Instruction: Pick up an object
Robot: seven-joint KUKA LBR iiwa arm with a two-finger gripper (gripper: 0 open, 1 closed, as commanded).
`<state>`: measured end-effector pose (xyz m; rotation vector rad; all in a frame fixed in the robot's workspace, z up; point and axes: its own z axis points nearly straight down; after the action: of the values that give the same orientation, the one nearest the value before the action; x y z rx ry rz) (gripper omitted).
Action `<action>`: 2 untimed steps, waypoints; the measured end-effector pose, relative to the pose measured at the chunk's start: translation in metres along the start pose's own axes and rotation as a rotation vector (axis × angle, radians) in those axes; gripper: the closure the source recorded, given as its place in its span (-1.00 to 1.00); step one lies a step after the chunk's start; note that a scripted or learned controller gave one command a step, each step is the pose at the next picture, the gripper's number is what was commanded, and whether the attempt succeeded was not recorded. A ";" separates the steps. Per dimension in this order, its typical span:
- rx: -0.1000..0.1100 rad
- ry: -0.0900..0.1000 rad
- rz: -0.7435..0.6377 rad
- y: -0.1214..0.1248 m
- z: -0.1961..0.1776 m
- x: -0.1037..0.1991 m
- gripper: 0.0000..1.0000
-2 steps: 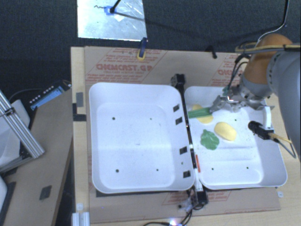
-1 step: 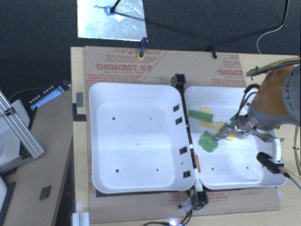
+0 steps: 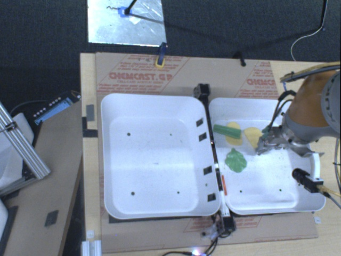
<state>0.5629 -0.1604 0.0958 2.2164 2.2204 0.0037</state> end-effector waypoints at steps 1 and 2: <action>-0.007 0.001 -0.009 0.097 0.010 0.045 1.00; -0.013 -0.007 0.003 0.109 -0.116 -0.023 1.00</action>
<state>0.6713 -0.1829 0.2120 2.2105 2.2068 0.0100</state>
